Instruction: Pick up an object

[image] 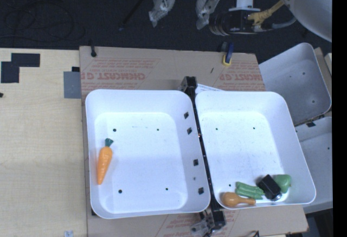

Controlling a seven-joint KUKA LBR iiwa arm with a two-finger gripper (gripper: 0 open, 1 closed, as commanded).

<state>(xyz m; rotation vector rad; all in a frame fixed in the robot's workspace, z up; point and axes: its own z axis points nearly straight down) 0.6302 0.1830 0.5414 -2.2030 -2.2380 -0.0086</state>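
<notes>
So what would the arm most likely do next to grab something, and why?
Probably swing down over the left bin toward the carrot. The tool hangs open above the bench beyond both bins, holding nothing, and the carrot lies alone, while the right bin's items crowd one corner.

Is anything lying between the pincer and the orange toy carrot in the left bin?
Nothing visible does. The pincer hangs open above the far side of the bench, and the orange toy carrot lies alone by the left wall of the left white bin.

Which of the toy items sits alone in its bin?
The orange carrot, by the left wall of the left bin. The green pieces, black block and orange pear-shaped toy cluster in the right bin's near corner.
</notes>
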